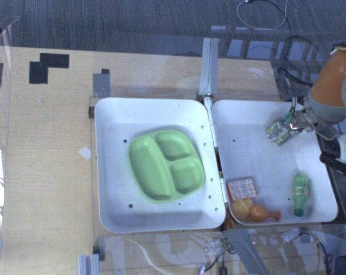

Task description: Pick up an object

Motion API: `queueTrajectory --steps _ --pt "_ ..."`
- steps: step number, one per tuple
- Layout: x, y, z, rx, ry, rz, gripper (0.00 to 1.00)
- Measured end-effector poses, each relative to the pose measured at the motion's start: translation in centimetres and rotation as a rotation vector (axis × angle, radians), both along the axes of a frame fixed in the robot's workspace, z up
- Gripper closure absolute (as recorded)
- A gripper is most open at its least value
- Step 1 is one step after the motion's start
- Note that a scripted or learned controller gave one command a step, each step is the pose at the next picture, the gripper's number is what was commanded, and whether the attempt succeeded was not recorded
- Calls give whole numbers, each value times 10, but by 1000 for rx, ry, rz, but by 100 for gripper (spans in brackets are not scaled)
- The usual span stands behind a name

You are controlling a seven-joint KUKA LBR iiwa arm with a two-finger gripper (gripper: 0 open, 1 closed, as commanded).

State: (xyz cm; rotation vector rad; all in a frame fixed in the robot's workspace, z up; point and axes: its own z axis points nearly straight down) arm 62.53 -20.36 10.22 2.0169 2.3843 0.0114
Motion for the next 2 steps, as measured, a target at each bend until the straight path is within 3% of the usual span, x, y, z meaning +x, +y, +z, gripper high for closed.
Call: queueTrajectory --steps 1,2 --pt "46 59 78 6 10 -143 100" --pt "45 137 84 8 13 -94 100"
